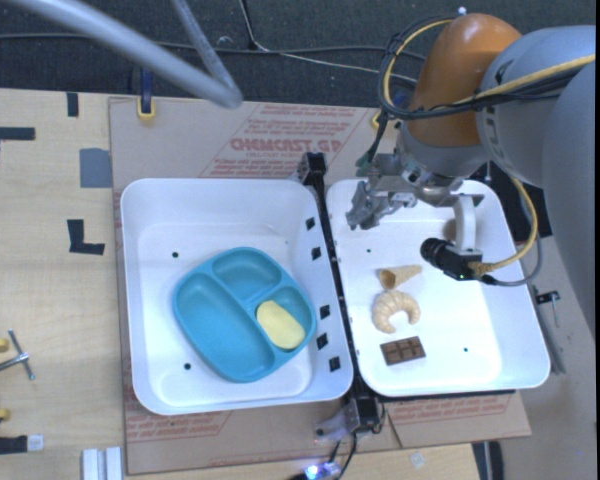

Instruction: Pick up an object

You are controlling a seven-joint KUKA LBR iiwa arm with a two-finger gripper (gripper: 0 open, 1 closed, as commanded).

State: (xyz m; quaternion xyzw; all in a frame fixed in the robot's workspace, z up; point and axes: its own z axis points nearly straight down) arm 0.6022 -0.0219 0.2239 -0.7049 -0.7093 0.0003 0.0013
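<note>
The gripper (365, 211) hung over the far part of the right bin (500, 363), close to the wall between the two bins; I cannot tell its state. Nothing was visibly held by it. Nearer in the same bin lay a small cone-shaped piece (400, 276), a croissant (395, 311) just beside it, and a chocolate bar (403, 350) a little nearer. In the left bin (145, 218) lay a blue divided plate (220, 313), with a yellow object (280, 324) in one compartment.

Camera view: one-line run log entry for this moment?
tool over right bin, upper left | nothing seen held | croissant, cone, chocolate in right bin | yellow item on blue tray, left bin
</note>
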